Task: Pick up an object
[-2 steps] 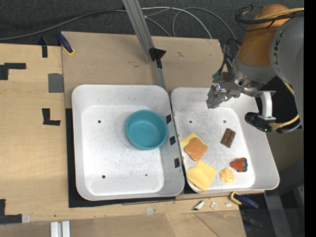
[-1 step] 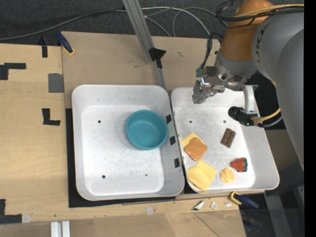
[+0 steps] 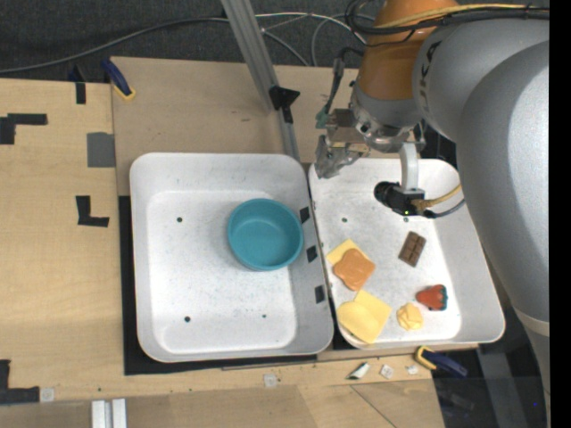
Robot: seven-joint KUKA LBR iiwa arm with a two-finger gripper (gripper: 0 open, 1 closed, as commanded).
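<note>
- The gripper (image 3: 332,160) hangs over the far left corner of the right bin (image 3: 473,275); whether it is parted or closed I cannot tell, and nothing shows in its grasp.
- Below it in that bin lie an orange piece (image 3: 354,268) on a yellow slice, a yellow block (image 3: 364,316), a brown bar (image 3: 412,249), a small yellow lump (image 3: 409,316) and a red item (image 3: 432,297).
- The left bin (image 3: 178,266) holds 1 teal bowl (image 3: 263,233), upright.
</note>
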